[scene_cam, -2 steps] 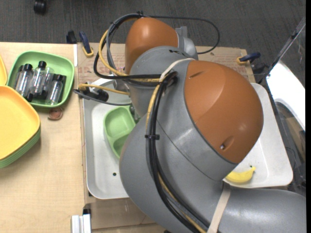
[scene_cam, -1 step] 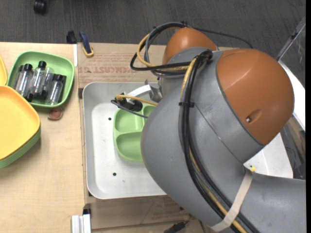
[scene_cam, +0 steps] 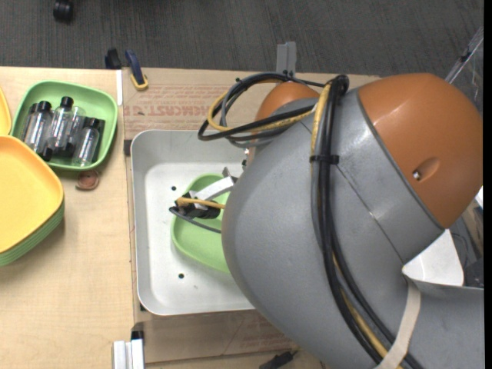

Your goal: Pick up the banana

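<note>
Partly hidden, banana point(scene_cam: 201, 202) lengthwise left-right across green bowl point(scene_cam: 194, 241).

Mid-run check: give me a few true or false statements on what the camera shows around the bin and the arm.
1. The arm covers much of the white bin. True.
2. A green dish lies in the bin. True.
3. The small green tray of bottles sits inside the bin. False: it sits on the bench, left of the bin.
4. The yellow plates are stacked on the arm's side. False: they are at the far left.
</note>
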Motion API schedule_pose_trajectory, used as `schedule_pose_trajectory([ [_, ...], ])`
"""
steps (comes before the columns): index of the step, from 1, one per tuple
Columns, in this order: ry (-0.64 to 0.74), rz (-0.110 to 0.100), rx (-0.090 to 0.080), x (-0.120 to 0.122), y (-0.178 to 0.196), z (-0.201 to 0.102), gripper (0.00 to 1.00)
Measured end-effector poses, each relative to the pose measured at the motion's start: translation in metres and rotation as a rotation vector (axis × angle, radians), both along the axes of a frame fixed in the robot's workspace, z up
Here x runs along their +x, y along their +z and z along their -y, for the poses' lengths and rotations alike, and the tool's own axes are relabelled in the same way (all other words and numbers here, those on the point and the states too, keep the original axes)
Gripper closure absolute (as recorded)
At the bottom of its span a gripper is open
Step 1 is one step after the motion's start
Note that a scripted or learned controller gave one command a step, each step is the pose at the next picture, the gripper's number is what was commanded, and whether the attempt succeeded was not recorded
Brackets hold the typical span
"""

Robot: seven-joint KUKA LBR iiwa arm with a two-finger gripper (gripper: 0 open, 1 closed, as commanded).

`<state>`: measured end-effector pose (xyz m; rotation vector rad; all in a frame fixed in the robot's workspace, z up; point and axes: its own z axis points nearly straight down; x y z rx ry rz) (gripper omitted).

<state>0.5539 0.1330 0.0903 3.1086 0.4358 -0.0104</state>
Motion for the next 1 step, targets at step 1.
schedule_pose_trajectory([
  [1,-0.085,0.005,0.000,0.0052,0.0029,-0.0453,1.00],
])
